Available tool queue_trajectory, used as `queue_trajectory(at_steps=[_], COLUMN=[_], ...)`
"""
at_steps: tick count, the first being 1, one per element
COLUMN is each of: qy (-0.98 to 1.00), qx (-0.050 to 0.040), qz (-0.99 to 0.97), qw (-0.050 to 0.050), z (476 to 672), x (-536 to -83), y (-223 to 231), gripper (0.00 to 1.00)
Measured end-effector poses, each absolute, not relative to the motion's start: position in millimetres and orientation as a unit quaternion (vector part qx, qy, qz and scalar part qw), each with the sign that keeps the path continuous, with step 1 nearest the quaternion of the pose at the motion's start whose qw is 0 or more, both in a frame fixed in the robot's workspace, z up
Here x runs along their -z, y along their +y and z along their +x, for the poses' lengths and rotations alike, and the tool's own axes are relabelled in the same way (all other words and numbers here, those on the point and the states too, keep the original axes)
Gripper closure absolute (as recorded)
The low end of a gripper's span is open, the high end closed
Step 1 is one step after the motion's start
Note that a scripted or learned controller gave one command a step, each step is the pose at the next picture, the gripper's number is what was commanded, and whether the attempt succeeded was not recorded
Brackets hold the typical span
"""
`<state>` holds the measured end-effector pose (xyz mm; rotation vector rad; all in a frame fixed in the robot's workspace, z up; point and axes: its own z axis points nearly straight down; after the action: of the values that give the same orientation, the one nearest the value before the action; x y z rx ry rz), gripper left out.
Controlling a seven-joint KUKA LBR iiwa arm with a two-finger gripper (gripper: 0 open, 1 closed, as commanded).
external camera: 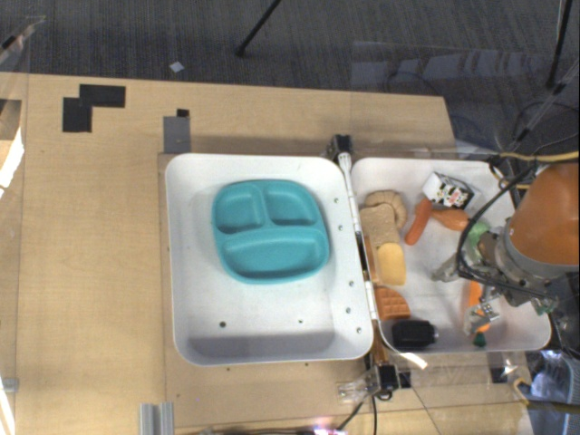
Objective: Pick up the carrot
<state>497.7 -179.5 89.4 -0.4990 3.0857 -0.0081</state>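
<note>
Listing what you have on the bench (100,270), a flat board of pale wood grain:

- Bins, two, shallow, smooth white plastic with rounded corners, set side by side: left bin (195,243), right bin (526,338).
- Plate (269,229), one, matte teal, a rounded rectangle moulded into three compartments. It lies flat in the left bin.
- Bread slice (383,214), one, tan and porous with a darker crust, at the right bin's left side.
- Yellow block (391,263), one, smooth and soft-edged, just below the bread.
- Waffle piece (391,304), one, orange-brown with a ridged grid, just below the block.
- Black lump (413,334), one, glossy and oval, at the bin's near edge.
- Orange-red stick (417,221), one, smooth and tapered, lying at a slant near the bread.
- Small white and black item (448,190), one, near the bin's far wall. You cannot make out its shape.
- Carrot (476,322), one, a slim orange cone with a green tip, lying in the right bin's near right part.
- Gripper (485,286), one, grey metal below the arm's orange band (548,211), directly over the carrot's upper end. You cannot tell whether it is released or clenched, nor whether it touches the carrot.
</note>
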Motion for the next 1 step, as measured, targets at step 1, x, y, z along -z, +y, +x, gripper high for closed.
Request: queue_trajectory(at_steps=[1], qy=[0.996], qx=[0.0008], qz=[0.086], qw=[0.006], z=[531.1], x=[-88.8], y=[-189.7], gripper=[0.0])
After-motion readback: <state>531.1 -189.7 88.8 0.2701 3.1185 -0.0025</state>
